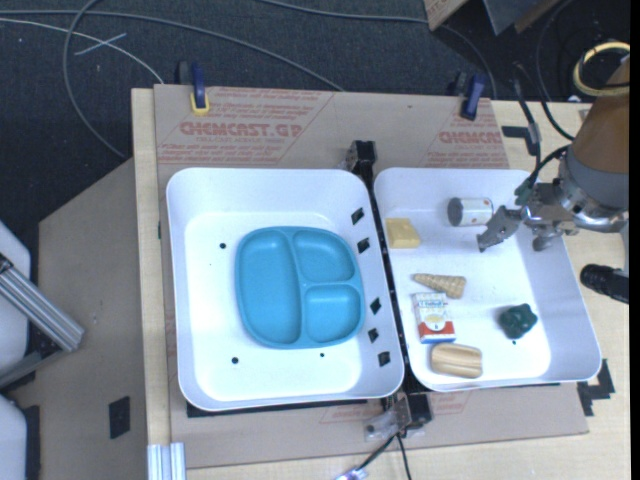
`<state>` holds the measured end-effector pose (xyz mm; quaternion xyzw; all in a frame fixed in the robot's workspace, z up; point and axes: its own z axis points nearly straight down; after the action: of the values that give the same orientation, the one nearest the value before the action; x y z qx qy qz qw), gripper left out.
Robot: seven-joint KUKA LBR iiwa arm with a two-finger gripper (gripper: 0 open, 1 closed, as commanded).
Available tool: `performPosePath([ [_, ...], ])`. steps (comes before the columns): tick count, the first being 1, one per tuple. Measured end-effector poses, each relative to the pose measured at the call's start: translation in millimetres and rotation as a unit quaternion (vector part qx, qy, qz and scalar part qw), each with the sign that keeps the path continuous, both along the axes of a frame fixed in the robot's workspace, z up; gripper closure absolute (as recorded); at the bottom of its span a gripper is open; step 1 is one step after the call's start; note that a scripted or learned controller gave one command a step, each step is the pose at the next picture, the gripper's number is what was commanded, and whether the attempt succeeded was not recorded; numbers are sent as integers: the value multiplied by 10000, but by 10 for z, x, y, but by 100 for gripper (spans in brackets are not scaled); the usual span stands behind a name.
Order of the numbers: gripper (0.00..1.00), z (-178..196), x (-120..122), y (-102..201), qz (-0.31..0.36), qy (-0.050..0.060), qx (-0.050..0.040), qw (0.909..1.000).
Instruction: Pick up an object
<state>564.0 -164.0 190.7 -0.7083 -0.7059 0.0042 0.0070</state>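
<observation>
Your arm (pixel 600 148) reaches in from the right edge, wrist bent toward the upper part of the right bin (pixel 565 298). The jaws (pixel 518 230) hang spread apart with nothing between them, just right of the grey cylinder (pixel 469 210). Most of the arm is cut off by the frame. Below lie a yellow block (pixel 403 233), a cone (pixel 440 284), a dark green piece (pixel 518 320) and a bun-like item (pixel 456 360).

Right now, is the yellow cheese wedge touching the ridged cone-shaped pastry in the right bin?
Apart. The camera view shows the yellow cheese wedge near the bin's left wall, with a plain strip of white bin floor between it and the ridged cone-shaped pastry below it.
</observation>
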Motion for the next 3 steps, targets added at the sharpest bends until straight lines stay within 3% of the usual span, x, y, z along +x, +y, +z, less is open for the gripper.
performPosePath([
  [1, 0, 83, 33, 5, 19, -74, -15, 10000],
  [3, 0, -872, 83, 132, 23, -53, -6, 10000],
])
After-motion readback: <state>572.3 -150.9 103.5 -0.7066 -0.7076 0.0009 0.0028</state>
